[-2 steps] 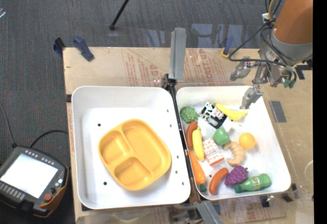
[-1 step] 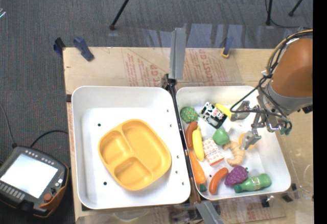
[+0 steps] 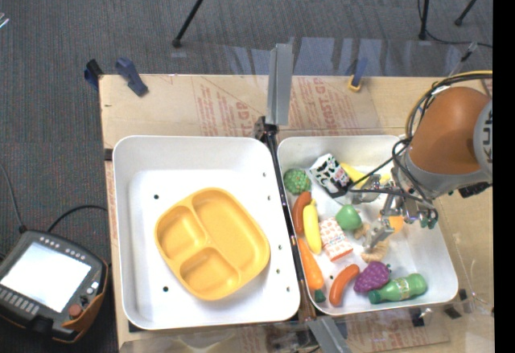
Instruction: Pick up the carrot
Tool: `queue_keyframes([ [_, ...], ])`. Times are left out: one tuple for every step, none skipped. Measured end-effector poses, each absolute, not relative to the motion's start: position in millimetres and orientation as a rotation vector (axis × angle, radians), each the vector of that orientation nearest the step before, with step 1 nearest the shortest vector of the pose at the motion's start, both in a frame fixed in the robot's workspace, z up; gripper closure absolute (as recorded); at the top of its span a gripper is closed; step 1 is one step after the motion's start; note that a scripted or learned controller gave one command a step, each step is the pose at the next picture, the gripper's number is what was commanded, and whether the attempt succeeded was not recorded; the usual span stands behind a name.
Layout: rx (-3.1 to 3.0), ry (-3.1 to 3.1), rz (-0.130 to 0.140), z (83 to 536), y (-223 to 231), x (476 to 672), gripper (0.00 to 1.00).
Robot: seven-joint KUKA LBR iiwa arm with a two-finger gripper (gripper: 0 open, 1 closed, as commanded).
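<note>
The carrot [image 3: 311, 265] is a long orange piece with a green end, lying along the left wall of the right bin [image 3: 447, 263] near its front. My gripper [image 3: 388, 219] hangs under the orange wrist band over the middle right of that bin. It is to the right of the carrot and apart from it, just right of a green apple [image 3: 348, 218]. The wrist hides much of the gripper from above.
Crowded around the carrot are an orange-red stick [image 3: 300, 210], a banana [image 3: 311, 228], a snack box [image 3: 335, 238], a red sausage [image 3: 344, 283], purple grapes [image 3: 372, 277] and a green bottle [image 3: 399, 289]. The left bin [image 3: 137, 158] holds a yellow divided plate [image 3: 211, 242].
</note>
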State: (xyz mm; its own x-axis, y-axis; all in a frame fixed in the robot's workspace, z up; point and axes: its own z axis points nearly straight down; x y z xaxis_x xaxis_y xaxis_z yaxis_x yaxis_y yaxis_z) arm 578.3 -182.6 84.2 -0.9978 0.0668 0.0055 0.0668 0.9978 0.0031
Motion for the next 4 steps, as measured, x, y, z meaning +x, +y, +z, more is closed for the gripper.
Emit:
queue_keyframes([
  [-0.095, -3.145, -0.003, 98.1, -180.0, 582.5, 1.00],
  [-0.242, -3.146, 0.005, 317.1, -212.2, 541.2, 1.00],
  [-0.241, -3.135, -0.001, 311.2, -211.5, 539.9, 0.00],
  [-0.388, -3.112, -0.005, 236.5, -180.5, 534.6, 0.00],
])
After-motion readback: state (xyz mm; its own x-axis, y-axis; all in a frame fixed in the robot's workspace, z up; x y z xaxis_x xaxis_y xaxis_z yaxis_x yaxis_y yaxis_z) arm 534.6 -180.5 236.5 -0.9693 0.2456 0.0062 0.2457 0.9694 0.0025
